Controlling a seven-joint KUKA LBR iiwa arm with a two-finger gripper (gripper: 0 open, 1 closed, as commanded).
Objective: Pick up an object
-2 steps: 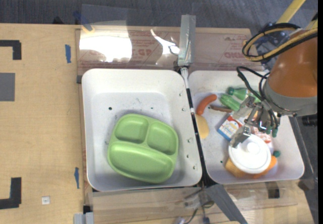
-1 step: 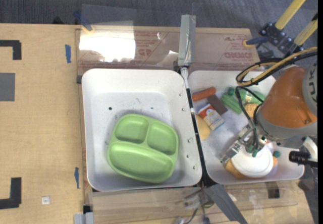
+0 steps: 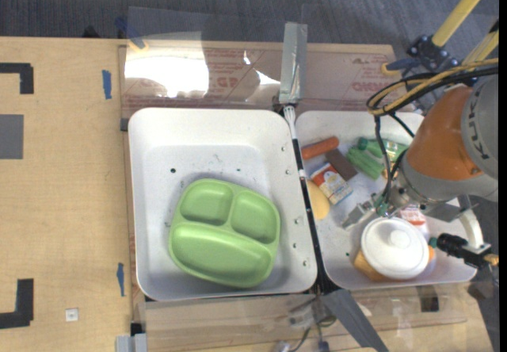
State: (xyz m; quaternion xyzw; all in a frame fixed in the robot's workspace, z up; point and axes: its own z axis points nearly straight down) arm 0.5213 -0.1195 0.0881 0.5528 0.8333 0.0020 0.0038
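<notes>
The right bin (image 3: 337, 269) holds a clutter of small items: a red-orange sausage-shaped piece (image 3: 320, 147), a green bottle-like object (image 3: 367, 157), a small printed packet (image 3: 333, 185), a yellow rounded piece (image 3: 318, 201) and a dark brown block (image 3: 343, 165). The arm's wrist, a white round flange (image 3: 394, 246) under the orange band (image 3: 444, 140), hangs low over the front right of this bin. The gripper (image 3: 379, 208) reaches down among the items beside a grey metallic piece (image 3: 354, 214). An orange object (image 3: 366, 265) peeks out under the flange.
The left bin (image 3: 150, 144) contains a green three-compartment plate (image 3: 226, 231). A clear plastic sheet and cardboard lie behind the bins. Yellow and black cables (image 3: 420, 85) loop near the arm at the upper right.
</notes>
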